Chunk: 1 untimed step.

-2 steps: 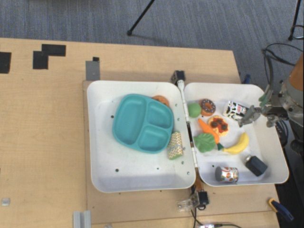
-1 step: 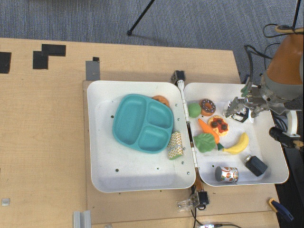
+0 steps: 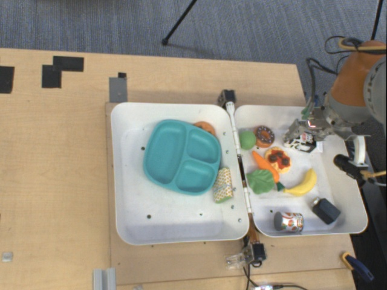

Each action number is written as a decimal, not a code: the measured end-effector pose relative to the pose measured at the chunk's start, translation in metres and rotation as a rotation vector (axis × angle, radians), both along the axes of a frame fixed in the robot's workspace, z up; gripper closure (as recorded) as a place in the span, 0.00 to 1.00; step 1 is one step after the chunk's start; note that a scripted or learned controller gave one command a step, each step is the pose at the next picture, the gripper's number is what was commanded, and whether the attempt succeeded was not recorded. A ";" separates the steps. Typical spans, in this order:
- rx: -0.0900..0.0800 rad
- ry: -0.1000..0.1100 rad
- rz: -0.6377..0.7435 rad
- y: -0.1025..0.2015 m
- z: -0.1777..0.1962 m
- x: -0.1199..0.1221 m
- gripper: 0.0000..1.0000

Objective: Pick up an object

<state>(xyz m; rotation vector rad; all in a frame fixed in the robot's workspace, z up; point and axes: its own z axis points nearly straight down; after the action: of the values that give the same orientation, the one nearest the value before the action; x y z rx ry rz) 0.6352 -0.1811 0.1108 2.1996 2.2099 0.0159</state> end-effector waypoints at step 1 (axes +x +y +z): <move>-0.001 -0.001 0.000 0.000 -0.002 0.000 0.00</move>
<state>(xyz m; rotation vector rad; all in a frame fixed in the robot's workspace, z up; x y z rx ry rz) 0.6348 -0.1809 0.1093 2.1994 2.2087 0.0155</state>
